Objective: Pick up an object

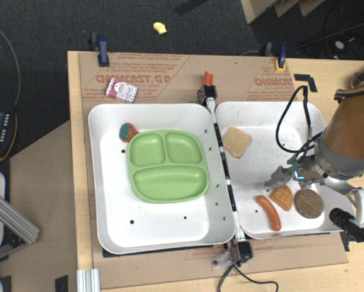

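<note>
The gripper (pixel 289 176) sits low over the right bin (pixel 260 117), at the end of the grey arm (pixel 346 145) that enters from the right edge of the view. Its dark metal fingers project toward the left of the view, but their spread is not resolvable at this angle, so I cannot tell whether the gripper is parted or closed, and nothing can be confirmed between its fingers. The nearest candidate for pickup is the small orange waffle-like piece (pixel 283 198), which lies just below and slightly left of the gripper in the view, close to touching it in projection. Just beside that piece, to its right, lies a round brown cookie (pixel 309 203). To its left lies a sausage (pixel 270 213), whose long axis runs diagonally from upper left to lower right; a grasp across it calls for the fingers to close perpendicular to that diagonal. A pale tan bread-like piece (pixel 236 142) rests well apart, near the upper left corner of the same bin. The left bin (pixel 109 181) holds a green divided plate (pixel 168 166) and a small red and green ball-like item (pixel 128 132) touching the plate's upper left corner. The arm body covers the right side of the right bin, and a looping black cable (pixel 291 117) crosses above the bin floor. Whether the gripper is in contact with the bin floor or hovering cannot be determined.
</note>
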